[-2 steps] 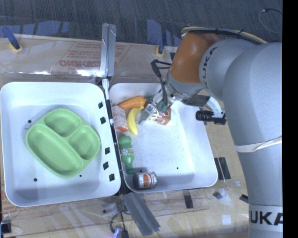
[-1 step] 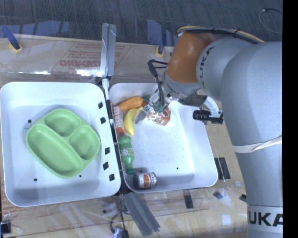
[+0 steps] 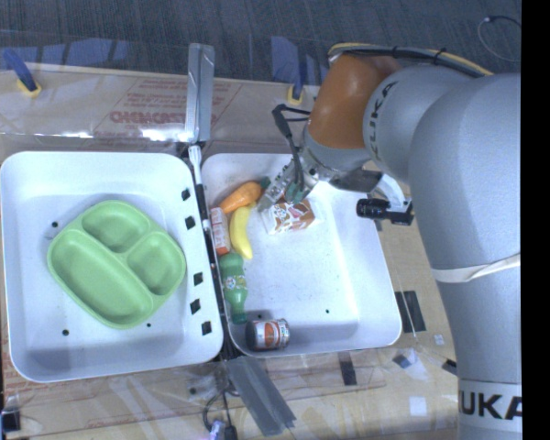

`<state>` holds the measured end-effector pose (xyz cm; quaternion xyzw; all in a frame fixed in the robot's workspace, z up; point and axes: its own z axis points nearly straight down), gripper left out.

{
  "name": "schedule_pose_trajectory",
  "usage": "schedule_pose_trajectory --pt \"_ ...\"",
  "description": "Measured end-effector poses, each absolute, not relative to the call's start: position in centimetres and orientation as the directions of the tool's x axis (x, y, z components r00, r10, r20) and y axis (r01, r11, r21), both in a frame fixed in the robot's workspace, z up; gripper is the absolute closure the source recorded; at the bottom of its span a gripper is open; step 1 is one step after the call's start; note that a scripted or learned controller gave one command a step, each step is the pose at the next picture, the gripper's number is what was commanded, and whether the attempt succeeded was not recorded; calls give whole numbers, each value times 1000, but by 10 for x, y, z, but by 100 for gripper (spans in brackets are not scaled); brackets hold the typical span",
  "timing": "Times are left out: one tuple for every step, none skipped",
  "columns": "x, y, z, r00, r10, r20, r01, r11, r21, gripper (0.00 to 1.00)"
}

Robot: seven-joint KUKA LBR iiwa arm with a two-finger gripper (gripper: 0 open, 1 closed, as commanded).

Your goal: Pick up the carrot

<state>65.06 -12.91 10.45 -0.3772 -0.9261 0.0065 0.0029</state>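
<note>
While carrot (image 3: 241,195) lies just left of end effector (image 3: 287,189) | grip state: cannot tell

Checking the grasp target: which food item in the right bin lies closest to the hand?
The small snack packet, right beneath the hand. The carrot lies a little further left; banana, green bottle and can lie farther away.

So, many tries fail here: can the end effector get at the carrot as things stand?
Probably yes: the carrot lies uncovered, the end effector close beside it. The banana touching it could crowd a grasp.
</note>
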Motion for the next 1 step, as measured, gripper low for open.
schedule_pose_trajectory --pt "638 -63 223 -552 834 2 834 552 -4 100"
